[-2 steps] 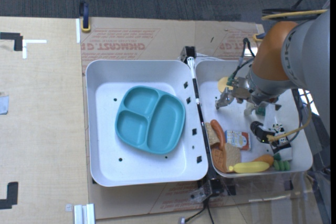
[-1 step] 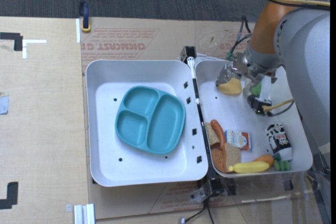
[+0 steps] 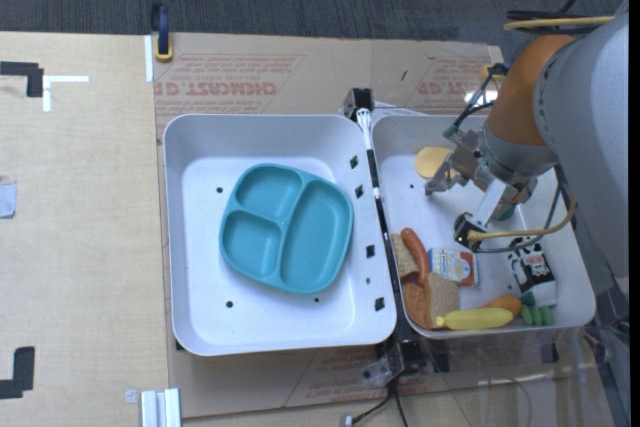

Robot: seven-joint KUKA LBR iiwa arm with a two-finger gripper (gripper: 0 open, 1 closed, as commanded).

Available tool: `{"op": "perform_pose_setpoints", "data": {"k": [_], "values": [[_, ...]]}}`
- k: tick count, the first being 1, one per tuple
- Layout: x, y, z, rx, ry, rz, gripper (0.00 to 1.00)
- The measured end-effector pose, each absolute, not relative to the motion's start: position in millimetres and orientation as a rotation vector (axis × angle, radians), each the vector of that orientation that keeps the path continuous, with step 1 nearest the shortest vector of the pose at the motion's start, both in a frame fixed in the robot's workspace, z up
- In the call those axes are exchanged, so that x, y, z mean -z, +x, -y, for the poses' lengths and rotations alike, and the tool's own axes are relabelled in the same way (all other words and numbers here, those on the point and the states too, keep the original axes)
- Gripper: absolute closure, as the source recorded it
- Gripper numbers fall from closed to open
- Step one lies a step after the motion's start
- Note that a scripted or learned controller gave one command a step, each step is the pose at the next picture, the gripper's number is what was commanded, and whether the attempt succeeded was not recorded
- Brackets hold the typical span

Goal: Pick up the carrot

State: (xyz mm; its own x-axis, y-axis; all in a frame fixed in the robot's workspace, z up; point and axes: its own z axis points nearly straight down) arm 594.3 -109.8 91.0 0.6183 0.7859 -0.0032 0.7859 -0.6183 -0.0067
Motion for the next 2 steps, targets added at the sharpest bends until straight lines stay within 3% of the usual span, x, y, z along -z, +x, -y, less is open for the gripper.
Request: {"op": "perform_pose_setpoints", "data": {"k": [1, 2], "values": [[-91, 620.0, 94, -0.005, -2.899, 1.210, 0.00], [-92, 650.2, 118, -0.006, -2.902, 1.200, 0.00]]}}
